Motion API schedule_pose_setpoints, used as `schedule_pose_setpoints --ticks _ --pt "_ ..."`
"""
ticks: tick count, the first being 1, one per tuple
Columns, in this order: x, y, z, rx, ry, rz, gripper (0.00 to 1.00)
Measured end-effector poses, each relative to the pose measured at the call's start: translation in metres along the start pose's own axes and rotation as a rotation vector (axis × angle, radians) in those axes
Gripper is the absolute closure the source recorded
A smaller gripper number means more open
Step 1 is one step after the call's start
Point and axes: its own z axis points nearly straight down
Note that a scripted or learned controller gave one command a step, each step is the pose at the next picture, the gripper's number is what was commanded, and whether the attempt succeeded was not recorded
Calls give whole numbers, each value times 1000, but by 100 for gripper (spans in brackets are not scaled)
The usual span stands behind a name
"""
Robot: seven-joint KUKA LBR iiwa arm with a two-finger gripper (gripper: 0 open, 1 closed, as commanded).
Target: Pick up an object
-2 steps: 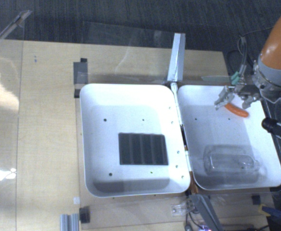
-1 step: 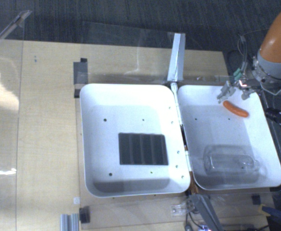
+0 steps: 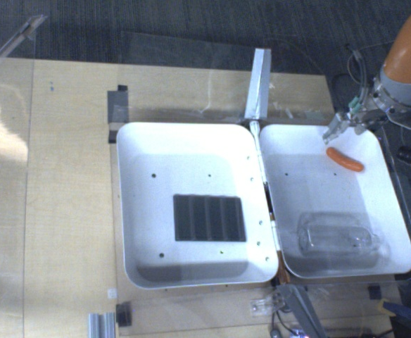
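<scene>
An orange sausage-shaped object (image 3: 345, 160) lies in the right bin (image 3: 290, 189), near its far right corner. A clear plastic bottle (image 3: 336, 236) lies on its side at the near end of the same bin. My gripper (image 3: 336, 130) hangs over the right bin's far edge, just above and left of the orange object, with nothing seen between its fingers. The arm's orange band (image 3: 409, 44) rises at the upper right.
The left bin (image 3: 142, 189) holds a dark ribbed rectangular pad (image 3: 209, 217) at its middle. A grey metal post (image 3: 258, 83) stands behind the seam between the bins. Cables and dark hardware crowd the right side (image 3: 409, 153).
</scene>
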Motion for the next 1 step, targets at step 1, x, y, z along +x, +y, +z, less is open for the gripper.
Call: schedule_pose_setpoints --ticks 1 --pt "-19 -2 95 6 6 18 0"
